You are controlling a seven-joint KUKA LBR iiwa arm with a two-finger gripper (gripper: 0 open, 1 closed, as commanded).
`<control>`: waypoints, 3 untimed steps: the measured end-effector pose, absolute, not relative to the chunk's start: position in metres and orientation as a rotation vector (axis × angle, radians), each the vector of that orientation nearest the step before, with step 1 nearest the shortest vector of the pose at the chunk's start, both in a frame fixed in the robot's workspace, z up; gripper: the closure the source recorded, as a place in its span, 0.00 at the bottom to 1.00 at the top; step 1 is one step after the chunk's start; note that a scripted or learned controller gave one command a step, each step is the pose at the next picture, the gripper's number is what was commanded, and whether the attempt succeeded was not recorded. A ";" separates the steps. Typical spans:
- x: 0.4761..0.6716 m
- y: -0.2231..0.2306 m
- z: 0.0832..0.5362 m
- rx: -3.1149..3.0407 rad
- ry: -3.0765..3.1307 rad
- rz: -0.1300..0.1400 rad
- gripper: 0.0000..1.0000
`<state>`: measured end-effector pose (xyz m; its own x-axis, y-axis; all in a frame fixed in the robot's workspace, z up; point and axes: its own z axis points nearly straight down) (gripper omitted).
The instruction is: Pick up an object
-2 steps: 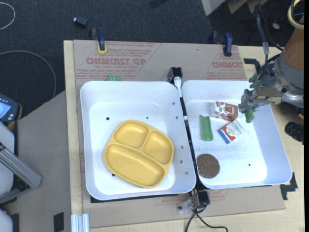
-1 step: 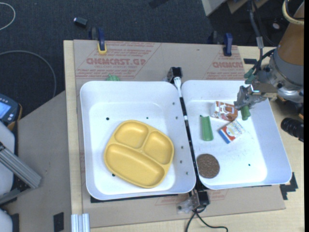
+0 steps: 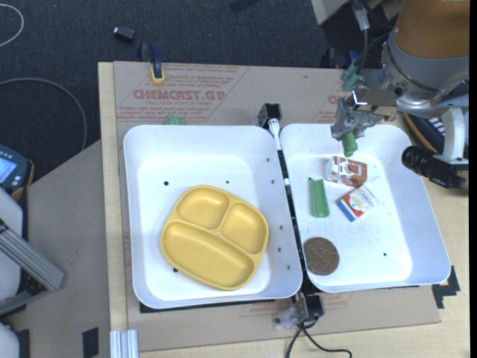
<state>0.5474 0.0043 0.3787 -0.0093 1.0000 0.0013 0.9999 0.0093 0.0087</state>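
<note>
Hanging at the upper right of the frame, the gripper sits over the far edge of the right-hand shallow white bin, its tip just above a small red-and-white packet; whether it is spread or pressed together cannot be told, and nothing shows in its grasp. Just below that packet in the frame lies a second small packet, white with blue and red edges, and to their left a green stick-shaped object lies lengthwise. A round brown disc rests near the bin's lower left corner. The left-hand white bin carries a yellow plastic divided plate. Both bins sit on a brown cardboard-covered surface.
</note>
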 end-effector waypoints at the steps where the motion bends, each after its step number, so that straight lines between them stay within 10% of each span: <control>1: 0.528 -0.081 0.274 2.237 2.216 -0.015 1.00; 2: 0.543 -0.026 0.303 2.213 2.226 0.006 1.00; 3: 0.495 -0.010 0.350 2.217 2.223 0.006 1.00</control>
